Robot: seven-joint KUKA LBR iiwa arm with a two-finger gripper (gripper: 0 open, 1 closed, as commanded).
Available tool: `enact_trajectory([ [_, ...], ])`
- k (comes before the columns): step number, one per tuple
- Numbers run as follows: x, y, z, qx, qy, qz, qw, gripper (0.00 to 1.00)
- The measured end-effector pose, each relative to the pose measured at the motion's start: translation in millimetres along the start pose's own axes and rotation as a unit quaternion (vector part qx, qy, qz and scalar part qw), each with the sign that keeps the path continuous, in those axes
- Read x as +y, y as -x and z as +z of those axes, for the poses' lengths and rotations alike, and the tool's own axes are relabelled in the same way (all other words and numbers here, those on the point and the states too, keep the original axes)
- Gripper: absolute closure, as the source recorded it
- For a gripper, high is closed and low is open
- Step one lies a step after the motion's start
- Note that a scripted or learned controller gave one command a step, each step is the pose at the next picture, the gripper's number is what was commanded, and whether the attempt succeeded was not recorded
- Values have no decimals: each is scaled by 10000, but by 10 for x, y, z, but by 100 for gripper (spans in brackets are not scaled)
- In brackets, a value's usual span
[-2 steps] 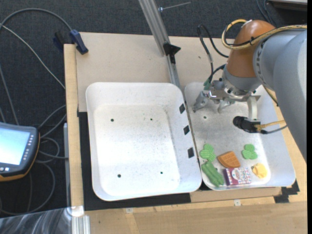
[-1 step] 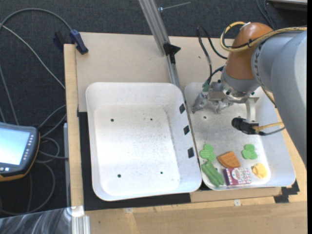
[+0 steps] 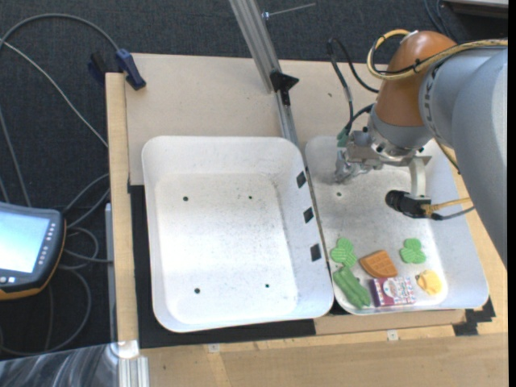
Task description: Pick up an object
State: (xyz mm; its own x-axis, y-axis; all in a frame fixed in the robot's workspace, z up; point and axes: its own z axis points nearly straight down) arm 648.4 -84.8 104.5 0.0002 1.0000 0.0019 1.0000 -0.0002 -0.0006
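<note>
Well, gripper (image 3: 345,170) hangs over the right bin's (image 3: 472,268) far end (jaw state unclear), toys (image 3: 379,274) untouched — nothing picked yet.

My wooden bench (image 3: 121,216) on dark carpet (image 3: 48,103), a metal pole (image 3: 254,35) slanting across its far edge, a blue clamp (image 3: 129,68) at its far left corner, grey cables (image 3: 48,35) looping over the floor, a handheld screen (image 3: 24,248) at my left
</note>
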Motion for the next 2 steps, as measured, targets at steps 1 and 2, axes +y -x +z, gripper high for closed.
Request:
enact_trajectory([
  [1, -47, 12, -460, -11, 28, 2, 10000, 100],
  [2, -29, 8, -1011, -13, 42, -8, 10000, 100],
])
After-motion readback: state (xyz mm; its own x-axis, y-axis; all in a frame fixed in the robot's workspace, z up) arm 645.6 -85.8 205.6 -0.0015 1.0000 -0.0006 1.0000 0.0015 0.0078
